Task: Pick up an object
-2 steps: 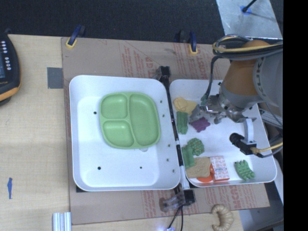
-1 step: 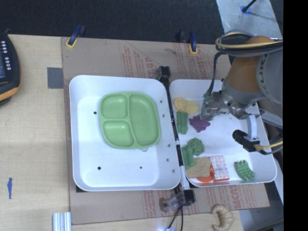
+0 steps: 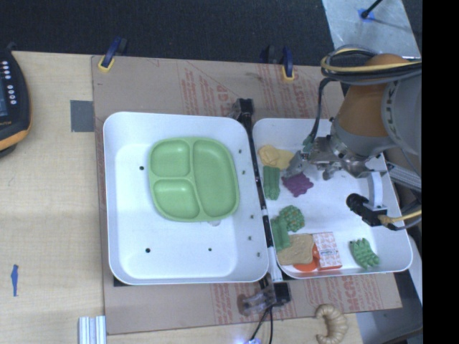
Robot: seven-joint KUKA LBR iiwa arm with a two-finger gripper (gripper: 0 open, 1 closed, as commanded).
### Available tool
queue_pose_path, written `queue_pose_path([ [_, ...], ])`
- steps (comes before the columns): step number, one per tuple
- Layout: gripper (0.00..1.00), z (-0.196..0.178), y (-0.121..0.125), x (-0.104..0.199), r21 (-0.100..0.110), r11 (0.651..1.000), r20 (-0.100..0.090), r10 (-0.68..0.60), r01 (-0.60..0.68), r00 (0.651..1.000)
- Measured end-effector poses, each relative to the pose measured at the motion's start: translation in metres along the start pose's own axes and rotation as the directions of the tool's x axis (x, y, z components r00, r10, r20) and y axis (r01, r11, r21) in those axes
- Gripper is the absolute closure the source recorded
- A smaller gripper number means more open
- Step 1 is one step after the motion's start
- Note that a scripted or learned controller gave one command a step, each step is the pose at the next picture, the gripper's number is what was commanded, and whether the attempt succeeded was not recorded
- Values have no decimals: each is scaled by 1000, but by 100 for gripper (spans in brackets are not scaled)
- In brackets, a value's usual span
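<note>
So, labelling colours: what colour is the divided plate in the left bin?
Light green plate, seen from the camera view.

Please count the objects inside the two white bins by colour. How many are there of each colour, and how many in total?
Green: 4, namely divided plastic plate, long pickle-like piece, broccoli-like toy, small ridged toy
Yellow: 1, flat soft piece
Purple: 1, jagged flat piece
Tan: 1, bread-like slice
Red and white: 1, small box
Total: 8

- The wooden tabletop [image 3: 50,213] carries a brown cardboard sheet [image 3: 179,84], held at its far edge by clamps [image 3: 111,52].
- Two white bins [image 3: 122,264] sit side by side on the sheet.
- A black-and-orange handset [image 3: 11,99] lies at the left edge.
</note>
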State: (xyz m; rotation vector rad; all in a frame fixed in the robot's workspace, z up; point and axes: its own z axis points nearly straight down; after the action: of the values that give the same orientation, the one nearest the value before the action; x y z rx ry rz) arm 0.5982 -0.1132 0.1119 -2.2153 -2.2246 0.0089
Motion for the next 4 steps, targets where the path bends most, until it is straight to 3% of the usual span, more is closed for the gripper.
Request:
queue_pose_path([
  [1, 0, 20, 61, -57, -9, 1000, 1, 3, -3, 1000],
  [2, 0, 20, -1, -3, 5, 1000, -5, -1, 1, 1000],
  [3, 100, 9, 3, -7, -1, 1000, -1, 2, -2, 1000],
  [4, 0, 9, 3, -7, -1, 1000, -1, 0, 0, 1000],
])
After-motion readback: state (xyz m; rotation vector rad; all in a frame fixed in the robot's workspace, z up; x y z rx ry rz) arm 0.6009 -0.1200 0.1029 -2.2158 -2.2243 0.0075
